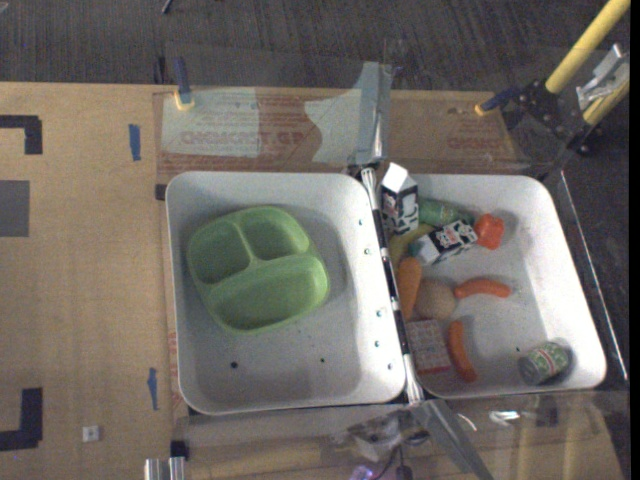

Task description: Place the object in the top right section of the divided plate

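A green divided plate (258, 268) lies in the left white bin (300, 378), a little left of its middle. It has two small sections at the back and one large section at the front. The back right section (274, 234) holds nothing. Several toy foods lie in the right bin (560, 268): a milk carton (399, 196), a green bottle (443, 212), a small cow-patterned carton (453, 238), an orange carrot (409, 283), a beige egg-like piece (434, 300), two orange sausages (482, 289) and a can (544, 362).
A metal divider (385, 268) runs between the two bins. A yellow pole with a black clamp (560, 83) stands beyond the right bin's far corner. Blue tape marks (134, 141) dot the wooden bench to the left.
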Controlling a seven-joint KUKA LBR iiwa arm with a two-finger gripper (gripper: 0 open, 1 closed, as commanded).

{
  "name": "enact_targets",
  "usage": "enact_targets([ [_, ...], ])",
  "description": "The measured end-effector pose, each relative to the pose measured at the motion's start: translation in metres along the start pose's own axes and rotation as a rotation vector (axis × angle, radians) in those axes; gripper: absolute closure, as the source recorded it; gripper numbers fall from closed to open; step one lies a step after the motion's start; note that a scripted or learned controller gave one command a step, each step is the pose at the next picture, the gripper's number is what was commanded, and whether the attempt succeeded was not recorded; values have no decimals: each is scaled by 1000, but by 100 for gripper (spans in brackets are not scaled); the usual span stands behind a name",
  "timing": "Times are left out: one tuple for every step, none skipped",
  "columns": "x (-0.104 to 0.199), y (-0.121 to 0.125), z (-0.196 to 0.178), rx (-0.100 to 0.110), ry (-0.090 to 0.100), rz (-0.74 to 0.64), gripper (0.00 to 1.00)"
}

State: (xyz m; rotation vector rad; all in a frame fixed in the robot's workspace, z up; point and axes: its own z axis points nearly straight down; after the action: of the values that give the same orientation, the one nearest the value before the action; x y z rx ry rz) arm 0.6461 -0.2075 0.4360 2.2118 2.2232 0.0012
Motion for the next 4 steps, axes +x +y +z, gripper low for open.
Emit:
enact_targets([
  [-15,6,0,1,0,371,0],
  [-4,22,0,0,0,271,0],
  [3,21,47,5,2,173,0],
  [-1,21,0,0,0,458,0],
])
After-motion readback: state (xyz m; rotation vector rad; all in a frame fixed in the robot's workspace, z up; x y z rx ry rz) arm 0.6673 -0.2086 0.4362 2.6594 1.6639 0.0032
